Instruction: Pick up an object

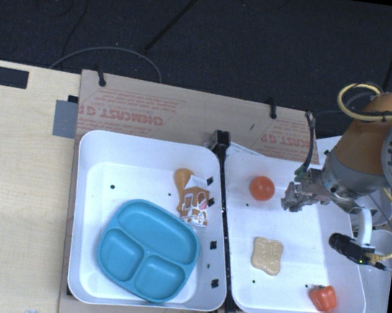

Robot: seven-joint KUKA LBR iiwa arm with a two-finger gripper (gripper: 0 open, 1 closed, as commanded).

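Observation:
In the right bin (pixel 352 285) lie a red tomato-like ball (pixel 262 188) at the back left, a tan slice of toast (pixel 267 255) in the middle, and a red-orange pepper (pixel 324 298) near the front right corner. My gripper (pixel 295 198) hangs over the back of this bin, just right of the red ball and a short gap from it. Nothing shows between its fingers. The left bin (pixel 95 173) holds a blue divided plate (pixel 147 250), a brown drumstick-shaped piece (pixel 181 180) and a small patterned white carton (pixel 195 207).
A black divider bar (pixel 218 214) runs between the two bins. The grey arm with its orange band (pixel 368 141) reaches in from the right over the right bin's back edge. Cardboard (pixel 158 114) lies under the bins, and light wood bench (pixel 7 197) spreads to the left.

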